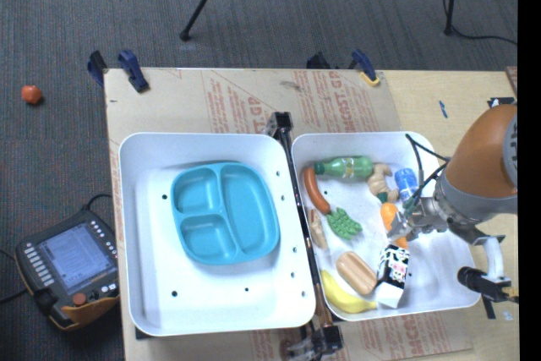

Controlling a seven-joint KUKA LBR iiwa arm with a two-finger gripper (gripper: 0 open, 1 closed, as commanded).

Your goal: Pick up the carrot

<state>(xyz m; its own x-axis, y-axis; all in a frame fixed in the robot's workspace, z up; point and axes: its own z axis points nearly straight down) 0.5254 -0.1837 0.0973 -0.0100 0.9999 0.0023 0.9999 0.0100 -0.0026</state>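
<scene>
Looking down at the right bin (439, 300) we've got a pretty crowded pile: the carrot (388, 216) sits near the middle, with the gripper (404, 226) right up against its right side, though we can't tell if it's open or closed. Around it we see a blue-capped bottle (406, 181) just above, a cow-print milk carton (393, 270) just below, a green leafy piece (343, 223) to the left, plus a green bottle (347, 168), sausage (317, 190), bread roll (356, 272) and banana (342, 295). Roomiest spots are the bin's lower right corner and the left bin (139, 224), which holds a blue divided plate (225, 212).
</scene>
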